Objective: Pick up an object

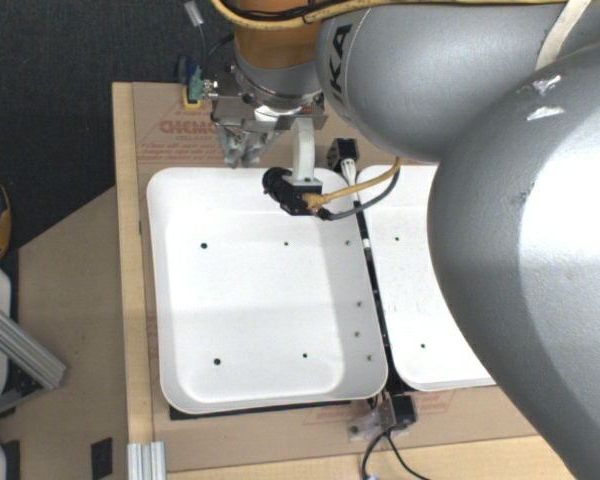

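Observation:
My gripper [240,148] hangs over the far rim of the left white bin [180,298], near its back-left corner, above the cardboard-coloured bench top. The grey arm with its orange band [280,8] reaches in from the right and covers much of the view. The left bin's floor shows plain white with several small dark dots. Most of the right bin [410,298] is hidden behind the arm.
The two bins sit side by side on a tan board [130,268] with red print at its far edge. A small blue and yellow part [190,80] sits at the board's back-left corner. A black connector and cable [395,413] lie at the front edge.

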